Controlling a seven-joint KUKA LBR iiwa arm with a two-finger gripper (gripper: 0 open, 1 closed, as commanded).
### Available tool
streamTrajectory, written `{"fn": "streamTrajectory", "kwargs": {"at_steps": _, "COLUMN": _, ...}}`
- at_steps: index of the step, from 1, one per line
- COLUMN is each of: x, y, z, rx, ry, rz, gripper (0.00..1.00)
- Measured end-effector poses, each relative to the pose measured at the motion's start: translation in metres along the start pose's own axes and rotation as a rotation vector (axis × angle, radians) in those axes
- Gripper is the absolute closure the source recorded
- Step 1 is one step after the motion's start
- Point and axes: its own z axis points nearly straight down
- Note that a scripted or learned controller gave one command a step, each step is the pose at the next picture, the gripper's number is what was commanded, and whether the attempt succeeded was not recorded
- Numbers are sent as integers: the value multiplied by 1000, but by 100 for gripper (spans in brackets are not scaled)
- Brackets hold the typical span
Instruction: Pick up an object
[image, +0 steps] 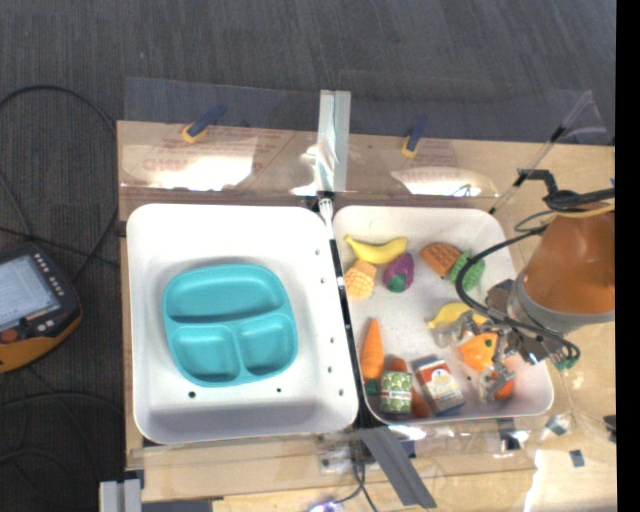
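Arm enters from 3 o'clock; the gripper sits low at the 4 o'clock corner of the right bin, over a small orange toy with a bright, blocky, angular shape. Whether the toy is grasped cannot be told. Just at 10 o'clock of the toy lies a yellow piece; at 8 o'clock a small labelled can. The left bin holds a teal divided tray.
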Motion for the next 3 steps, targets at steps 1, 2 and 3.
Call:
{"fn": "streamTrajectory", "kwargs": {"at_steps": 1, "x": -2, "y": -1, "z": -11, "rx": 8, "ry": -4, "rz": 0, "gripper": 100}}
{"fn": "streamTrajectory", "kwargs": {"at_steps": 2, "x": -2, "y": -1, "z": -11, "rx": 7, "ry": -4, "rz": -1, "gripper": 0}}
{"fn": "streamTrajectory", "kwargs": {"at_steps": 3, "x": -1, "y": -1, "z": 0, "rx": 1, "ry": -2, "rz": 138, "gripper": 0}}
